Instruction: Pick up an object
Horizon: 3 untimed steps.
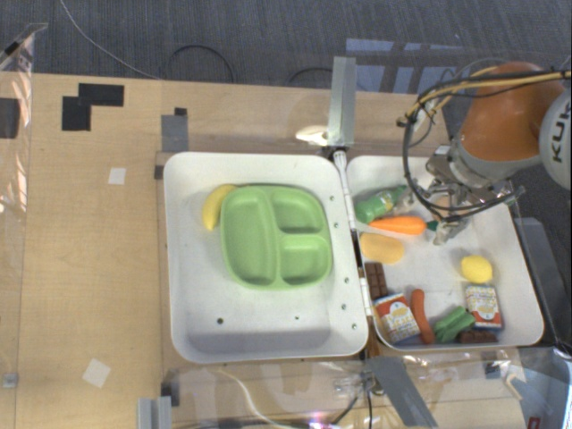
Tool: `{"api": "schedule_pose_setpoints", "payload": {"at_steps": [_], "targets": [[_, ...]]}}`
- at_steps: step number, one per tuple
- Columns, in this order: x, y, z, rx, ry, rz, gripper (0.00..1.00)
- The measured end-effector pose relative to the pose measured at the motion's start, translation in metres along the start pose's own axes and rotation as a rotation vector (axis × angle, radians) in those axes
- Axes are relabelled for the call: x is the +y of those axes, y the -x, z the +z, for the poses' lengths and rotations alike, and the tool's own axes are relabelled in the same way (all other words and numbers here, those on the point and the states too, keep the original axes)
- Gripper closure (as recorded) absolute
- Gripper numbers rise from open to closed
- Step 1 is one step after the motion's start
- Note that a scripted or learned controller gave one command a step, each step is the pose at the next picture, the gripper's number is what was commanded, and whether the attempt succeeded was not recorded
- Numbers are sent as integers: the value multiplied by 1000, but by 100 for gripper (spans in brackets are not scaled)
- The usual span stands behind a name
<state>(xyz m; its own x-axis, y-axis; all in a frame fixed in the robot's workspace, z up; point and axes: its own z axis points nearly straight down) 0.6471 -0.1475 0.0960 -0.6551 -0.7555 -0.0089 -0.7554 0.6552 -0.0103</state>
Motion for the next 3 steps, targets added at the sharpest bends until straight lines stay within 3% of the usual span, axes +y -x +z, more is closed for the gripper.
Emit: {"api": "schedule_pose_setpoints", "payload": {"at_steps": [1, 2, 3], "targets": [[56, 21, 6, -3, 1, -245, 0], [53, 26, -10, -14, -11, -243, 100], [73, 32, -94, -1, 0, 395, 100]]}}
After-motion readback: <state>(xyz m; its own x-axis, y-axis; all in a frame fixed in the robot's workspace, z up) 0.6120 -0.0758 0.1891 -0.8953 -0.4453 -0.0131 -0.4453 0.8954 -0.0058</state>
